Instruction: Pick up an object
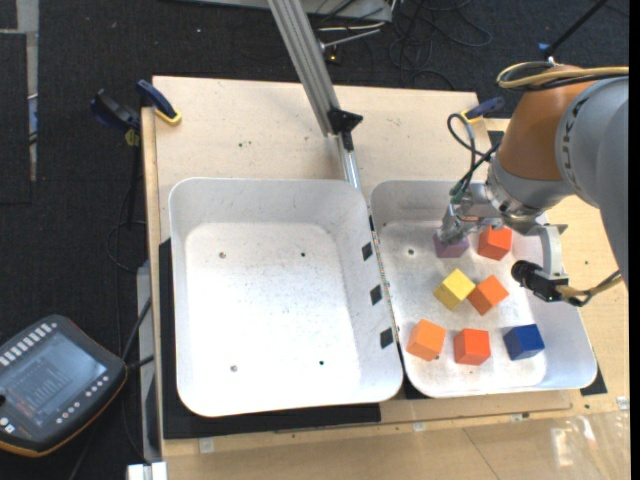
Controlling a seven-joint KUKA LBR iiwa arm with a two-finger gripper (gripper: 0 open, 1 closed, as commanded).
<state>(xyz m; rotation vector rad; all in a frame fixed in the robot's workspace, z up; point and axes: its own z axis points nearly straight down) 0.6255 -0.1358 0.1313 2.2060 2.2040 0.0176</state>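
Gripper [452,230] low over purple block [450,247], upper part of right bin [570,373], center-right of frame; grip state: can't tell. Block prob. light, rigid, smooth-faced; best pinched across opp. flat sides, mid-height.

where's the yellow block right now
The yellow cube lies in the right-hand shallow white bin, near its middle, just left of an orange cube and above another orange cube.
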